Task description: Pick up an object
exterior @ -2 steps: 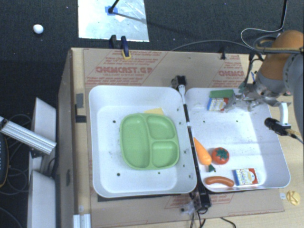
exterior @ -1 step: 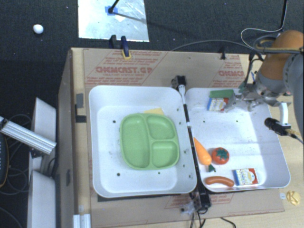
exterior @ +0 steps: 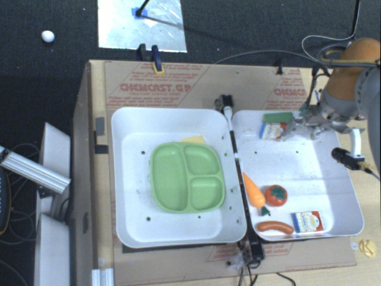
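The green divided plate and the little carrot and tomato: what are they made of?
The green divided plate looks like moulded plastic, one even colour with a soft matte sheen. The carrot and tomato seem to be toy food, likely plastic or rubber, given their flat bright colours. The white bin holding them also looks like plastic.

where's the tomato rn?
In the camera view, the tomato lies in the right bin, toward its near end, just right of the carrot and above the sausage.

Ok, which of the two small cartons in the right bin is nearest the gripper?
The carton at the far edge, beside the green block, lies just left of the gripper. The other carton sits at the near edge by the sausage.
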